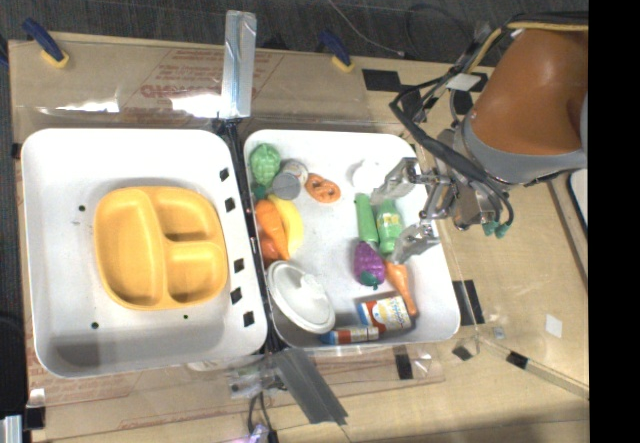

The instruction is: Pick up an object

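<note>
My gripper (404,214) hangs over the right side of the right bin (330,146), fingers spread apart with nothing between them. One finger (398,176) points above a green bottle (366,219), the other (415,241) sits just below a small green item (389,229). A purple eggplant-like toy (368,263) and an orange carrot (401,284) lie just below the gripper. Further left lie an orange pumpkin-like toy (321,189), a green leafy toy (264,163), a grey lump (288,181), a yellow banana (290,226) and an orange piece (269,227).
The left bin (50,171) holds a yellow divided tray (160,244). A white bowl (300,298), a small labelled can (386,312) and a marker-like stick (350,335) lie at the right bin's front. Cables (430,101) hang off the arm at the back right.
</note>
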Robot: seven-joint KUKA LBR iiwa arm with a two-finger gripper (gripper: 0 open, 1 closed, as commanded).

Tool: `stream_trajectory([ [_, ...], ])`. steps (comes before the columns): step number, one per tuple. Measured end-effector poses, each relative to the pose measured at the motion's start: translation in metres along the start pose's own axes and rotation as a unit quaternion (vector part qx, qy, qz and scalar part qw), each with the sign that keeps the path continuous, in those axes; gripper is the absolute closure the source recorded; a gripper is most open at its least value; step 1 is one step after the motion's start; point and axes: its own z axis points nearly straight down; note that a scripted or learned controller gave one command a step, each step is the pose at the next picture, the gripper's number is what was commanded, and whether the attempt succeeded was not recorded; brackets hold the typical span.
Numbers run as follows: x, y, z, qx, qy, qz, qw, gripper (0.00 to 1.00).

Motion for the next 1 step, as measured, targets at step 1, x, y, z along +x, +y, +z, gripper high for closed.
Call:
stream_trajectory([
  [1, -0.0079, -0.0523, 0.1708, -0.001, 0.004, 0.099, 0.9951, 0.00],
])
